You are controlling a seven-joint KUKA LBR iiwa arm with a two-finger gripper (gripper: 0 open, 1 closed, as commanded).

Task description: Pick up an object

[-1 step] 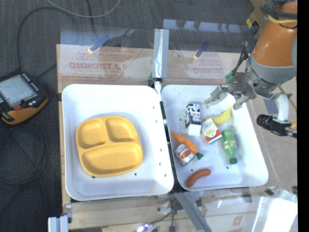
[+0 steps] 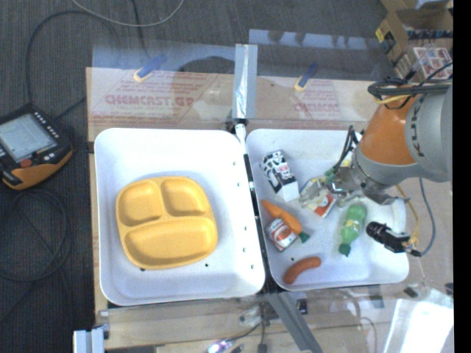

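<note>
The arm [image 2: 401, 145] reached in from the right, wrist bent down over the right bin [image 2: 383, 274], its pincer [image 2: 330, 191] low among the items, touching or just over a small packet [image 2: 321, 199] beside the green bottle [image 2: 352, 226]. This looked like the grasping step; whether the pincer was spread or pressed together could not be told. Next, a firm close and a straight lift would be needed.

Bright, even overhead light; the white bins [image 2: 110, 285] look nearly washed out, with soft faint shadows. Clear plastic sheeting [image 2: 221, 98] behind them shows pale glare. Slightly soft focus overall, dark carpet [image 2: 44, 50] dim
</note>
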